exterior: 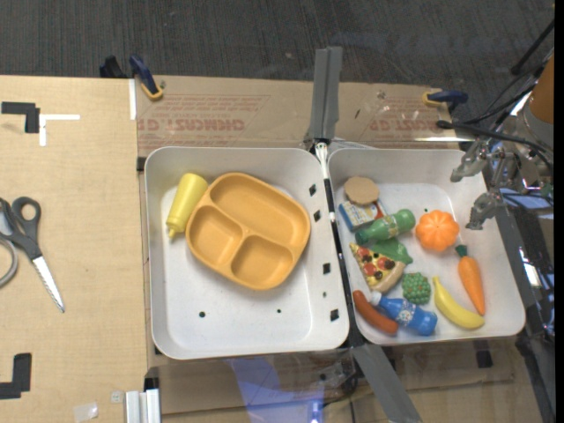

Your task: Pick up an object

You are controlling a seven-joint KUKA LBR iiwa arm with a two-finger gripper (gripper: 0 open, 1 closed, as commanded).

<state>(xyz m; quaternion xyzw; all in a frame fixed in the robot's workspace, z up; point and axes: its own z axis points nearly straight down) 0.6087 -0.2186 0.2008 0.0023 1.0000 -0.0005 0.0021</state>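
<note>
Nothing picked yet: gripper [483, 188] hovers at the right bin's [507, 324] far right rim, finger state cannot be told, nothing seen held; toy orange [437, 231], carrot [471, 284], banana [456, 309] lie in the bin just left of it, grasp and lift remaining

In the right bin [507, 324] you have a cluster of toy foods: an orange [437, 231] to the right, a carrot [471, 282] just near of it, and a banana [456, 308] curving along the near right. A green bottle [385, 227] lies on its side mid-bin, a pizza slice [376, 266] near of it, then broccoli [416, 287], a blue bottle [411, 315] and a sausage [374, 313].
</note>
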